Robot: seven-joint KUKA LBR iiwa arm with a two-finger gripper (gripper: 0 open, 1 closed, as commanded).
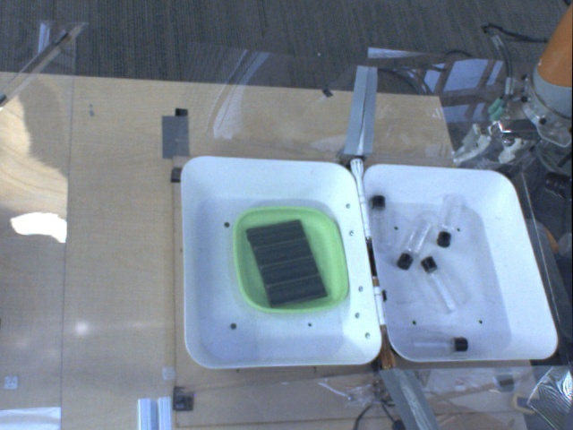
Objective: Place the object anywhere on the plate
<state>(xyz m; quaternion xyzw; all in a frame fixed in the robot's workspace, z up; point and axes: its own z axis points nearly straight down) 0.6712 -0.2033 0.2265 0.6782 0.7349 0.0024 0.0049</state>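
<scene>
- Object: clear plastic vials with black caps, several lying loose on the floor of the right bin (528,267). One vial (449,211) lies near the bin's far side, another vial (417,236) just beside it, a third vial (440,289) toward the middle, a fourth vial (439,341) along the near wall. Separate black caps (378,202) sit among them. Which vial is meant for the plate cannot be told; none is lifted.
- End effector (501,137): at the upper right, beyond the right bin's far corner, above the table and well apart from the vials. Its shape is blurred against cables, so whether it is released or clenched cannot be told. Nothing visibly hangs from it.
- Arm: orange band (557,56) at the right edge; judged parked clear of both bins, leaving the view of the contents unblocked.
- Plate (246,240): green, square with rounded corners, centred in the left bin (206,330). It carries a dark ribbed block (286,262), laid at a slant, leaving only the rim free.
- Divider (365,240): the seam between the two bins, which any transfer must cross.
- Table (107,240): pale wood under a clear sheet.
- Status, judged: grasp not yet begun.
</scene>
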